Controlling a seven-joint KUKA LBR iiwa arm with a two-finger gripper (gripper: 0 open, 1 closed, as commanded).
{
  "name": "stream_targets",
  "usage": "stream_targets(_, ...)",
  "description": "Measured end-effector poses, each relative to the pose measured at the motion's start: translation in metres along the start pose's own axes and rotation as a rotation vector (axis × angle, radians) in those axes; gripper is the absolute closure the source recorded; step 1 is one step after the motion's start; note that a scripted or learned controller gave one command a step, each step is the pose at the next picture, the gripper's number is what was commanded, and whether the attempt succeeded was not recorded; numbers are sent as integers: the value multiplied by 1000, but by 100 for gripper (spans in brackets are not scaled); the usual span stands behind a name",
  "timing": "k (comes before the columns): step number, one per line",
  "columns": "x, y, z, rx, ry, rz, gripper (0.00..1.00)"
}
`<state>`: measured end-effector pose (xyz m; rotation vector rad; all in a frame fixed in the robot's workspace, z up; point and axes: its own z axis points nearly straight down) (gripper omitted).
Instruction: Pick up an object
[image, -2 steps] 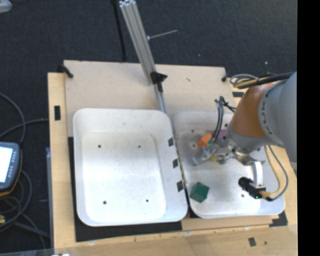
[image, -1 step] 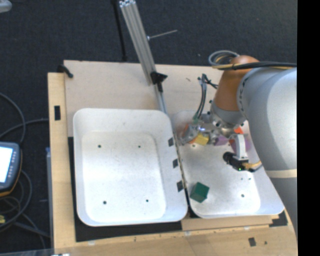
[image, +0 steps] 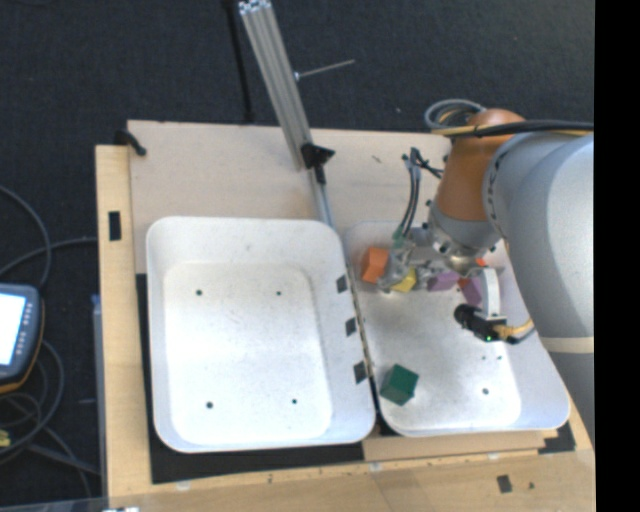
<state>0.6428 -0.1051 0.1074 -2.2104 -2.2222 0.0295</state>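
Gripper hangs low over the far end of the right bin, right among a small cluster of objects, and you should know that I cannot tell its state from this slanted view, nor whether it has anything.

Just beside it lies a yellow piece, touching or almost touching the metal parts. An orange block sits a little further toward the left, near the bin wall, and a pink piece lies on the other side, partly hidden under the wrist.

Because these three are so close together, I judge the risk is this: the tool may push one piece aside, or catch only an edge, and the piece slips away on lifting.

A green cube stands alone near the front of the same bin, well apart. The left bin lies beside.
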Motion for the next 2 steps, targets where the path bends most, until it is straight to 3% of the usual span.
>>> stream_targets(1,61,-93,-92,-23,10,0,100)
stream_targets(2,162,-76,-89,-18,12,-5,100)
